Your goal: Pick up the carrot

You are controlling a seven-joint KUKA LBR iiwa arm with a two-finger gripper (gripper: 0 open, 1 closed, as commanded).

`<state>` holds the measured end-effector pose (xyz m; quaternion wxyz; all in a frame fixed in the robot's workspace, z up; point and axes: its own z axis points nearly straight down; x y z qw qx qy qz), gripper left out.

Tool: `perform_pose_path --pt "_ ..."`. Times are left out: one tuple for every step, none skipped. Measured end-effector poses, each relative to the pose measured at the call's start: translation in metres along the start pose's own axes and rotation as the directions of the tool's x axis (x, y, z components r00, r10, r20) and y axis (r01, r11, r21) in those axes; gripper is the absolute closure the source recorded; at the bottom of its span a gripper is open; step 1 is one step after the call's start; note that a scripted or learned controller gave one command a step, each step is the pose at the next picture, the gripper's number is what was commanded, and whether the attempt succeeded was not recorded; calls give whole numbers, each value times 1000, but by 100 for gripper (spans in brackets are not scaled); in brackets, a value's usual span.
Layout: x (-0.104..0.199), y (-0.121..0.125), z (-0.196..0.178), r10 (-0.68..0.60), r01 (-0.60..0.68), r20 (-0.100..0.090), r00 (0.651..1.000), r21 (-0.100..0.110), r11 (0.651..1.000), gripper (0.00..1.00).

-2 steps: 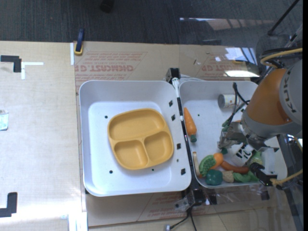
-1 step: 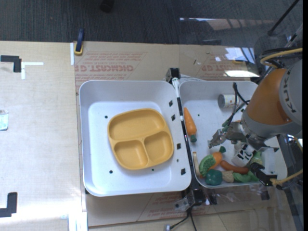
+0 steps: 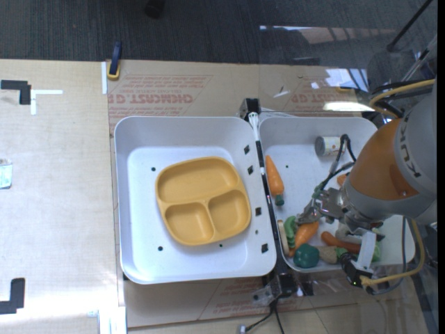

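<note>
An orange carrot (image 3: 274,177) with a green stem end lies in the right bin (image 3: 299,132), close against its left wall. A second, smaller carrot-like orange piece (image 3: 305,232) with green leaves lies lower down near the bin's front. My gripper (image 3: 316,211) hangs low over the right bin, just above and right of that smaller orange piece and well to the lower right of the long carrot. The arm's orange band and grey wrist cover the bin's right part. I see nothing clearly held.
A yellow divided plate (image 3: 203,200) sits in the left bin (image 3: 132,186). Near the right bin's front lie a round green item (image 3: 306,256) and a red-orange stick (image 3: 341,242). A grey can (image 3: 325,145) lies at the back. Cables hang beside the arm.
</note>
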<state>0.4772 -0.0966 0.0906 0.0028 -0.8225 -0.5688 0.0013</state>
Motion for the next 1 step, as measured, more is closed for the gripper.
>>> perform_pose_path --pt "-1 2 -9 4 -4 0 1000 -2 1000 100"
